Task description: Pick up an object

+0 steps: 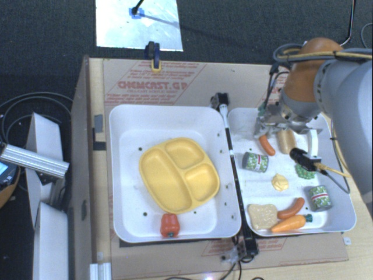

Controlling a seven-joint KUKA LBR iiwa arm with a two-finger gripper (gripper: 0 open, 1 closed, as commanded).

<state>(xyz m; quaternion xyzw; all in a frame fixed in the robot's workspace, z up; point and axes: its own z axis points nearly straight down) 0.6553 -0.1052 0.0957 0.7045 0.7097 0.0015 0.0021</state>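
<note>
My gripper (271,126) hangs over the far end of the right bin (344,214), under the arm's orange band (303,80). Just below it lie a small orange sausage (267,144) and a tan bread roll (285,140). Nearer the middle of this bin are a green-labelled can (254,161), a pale yellow lump (280,182) and a green leafy piece (304,171). Along the bin's near side lie a second can (319,198), a toast slice (263,215), another sausage (291,207) and a carrot (288,223).
The left bin (125,156) holds a yellow divided plate (179,174) and a red pepper (169,225) by its near wall. A black divider clamp (221,102) sits between the bins. The grey arm (347,98) covers the right bin's far right corner.
</note>
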